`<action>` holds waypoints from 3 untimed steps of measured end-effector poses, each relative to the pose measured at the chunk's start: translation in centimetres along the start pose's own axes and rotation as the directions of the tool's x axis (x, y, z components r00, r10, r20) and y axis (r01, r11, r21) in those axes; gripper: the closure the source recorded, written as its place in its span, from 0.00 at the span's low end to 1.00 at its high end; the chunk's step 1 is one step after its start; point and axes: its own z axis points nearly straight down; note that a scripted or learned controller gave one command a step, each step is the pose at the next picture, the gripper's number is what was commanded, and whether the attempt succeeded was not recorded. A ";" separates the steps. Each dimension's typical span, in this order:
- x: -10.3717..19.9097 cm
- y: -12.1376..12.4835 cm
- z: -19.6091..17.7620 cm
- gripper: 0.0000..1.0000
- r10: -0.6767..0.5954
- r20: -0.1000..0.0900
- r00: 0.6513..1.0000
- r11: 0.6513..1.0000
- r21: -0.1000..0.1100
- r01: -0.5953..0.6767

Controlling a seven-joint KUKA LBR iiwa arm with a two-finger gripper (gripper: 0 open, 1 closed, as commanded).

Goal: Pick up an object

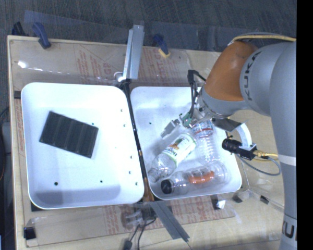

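Pincer (190, 120) sits low in the right bin (146, 100), near its upper middle; finger state can't be told, the wrist hides it. Clear bottles are piled just below: a green-labelled bottle (176, 151) lies below-left of the pincer, long axis diagonal, cap toward lower left. Another clear bottle (204, 137) lies right beside the pincer, running downward. Nothing seen gripped. Nearest target is likely that adjacent bottle.

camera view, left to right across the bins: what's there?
dark ridged panel in the left bin → black-capped bottle → white-labelled bottle → upright clear bottle in the right bin
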 end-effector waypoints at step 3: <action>-1.7 -5.8 2.4 0.00 -0.200 0.010 0.980 0.980 -0.010 0.200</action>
